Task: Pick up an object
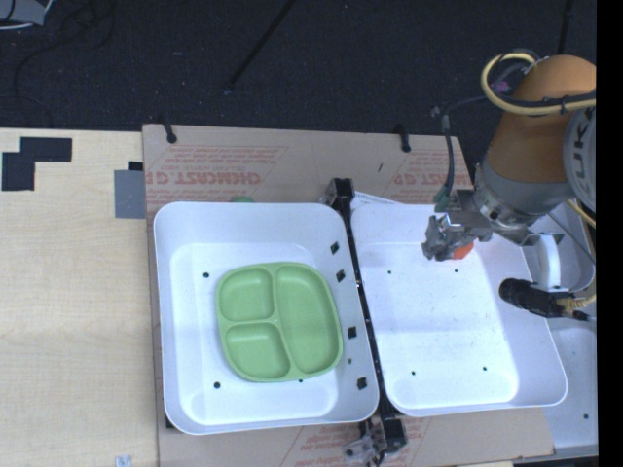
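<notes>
- Two white bins sit side by side on the worktop (78,290): the left bin (185,261) and the right bin (487,358).
- Green divided plate (278,321) lies flat in the left bin, near its middle.
- Grey arm (531,154) reaches in from the right.
- Jaws (446,241) hang over the right bin's far left part, with something small and orange-red (461,250) at their tips; whether they grip it, I cannot tell.
</notes>
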`<state>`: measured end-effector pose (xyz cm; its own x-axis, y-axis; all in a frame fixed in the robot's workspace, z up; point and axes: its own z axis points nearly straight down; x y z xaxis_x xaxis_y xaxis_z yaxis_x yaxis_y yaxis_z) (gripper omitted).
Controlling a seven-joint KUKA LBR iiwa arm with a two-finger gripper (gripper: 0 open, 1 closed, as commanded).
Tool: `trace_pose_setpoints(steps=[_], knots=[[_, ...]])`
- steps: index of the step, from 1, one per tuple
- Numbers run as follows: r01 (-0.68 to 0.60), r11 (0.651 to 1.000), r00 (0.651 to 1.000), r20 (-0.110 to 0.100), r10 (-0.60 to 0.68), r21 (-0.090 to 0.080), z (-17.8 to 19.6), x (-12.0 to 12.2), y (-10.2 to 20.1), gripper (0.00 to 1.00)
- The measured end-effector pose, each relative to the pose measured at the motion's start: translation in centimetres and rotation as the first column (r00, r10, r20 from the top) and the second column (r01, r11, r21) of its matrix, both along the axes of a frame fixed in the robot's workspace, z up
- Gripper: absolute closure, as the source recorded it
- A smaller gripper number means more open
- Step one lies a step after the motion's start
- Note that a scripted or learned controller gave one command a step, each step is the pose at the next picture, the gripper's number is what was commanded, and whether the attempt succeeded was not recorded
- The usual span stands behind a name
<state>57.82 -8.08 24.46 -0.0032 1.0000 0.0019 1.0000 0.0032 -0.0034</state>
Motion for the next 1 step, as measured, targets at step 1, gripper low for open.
trace_pose_setpoints(steps=[1], knots=[[0.001, 1.0, 1.0, -0.002, -0.001, -0.001, -1.08, -1.28, 5.61, 1.0]])
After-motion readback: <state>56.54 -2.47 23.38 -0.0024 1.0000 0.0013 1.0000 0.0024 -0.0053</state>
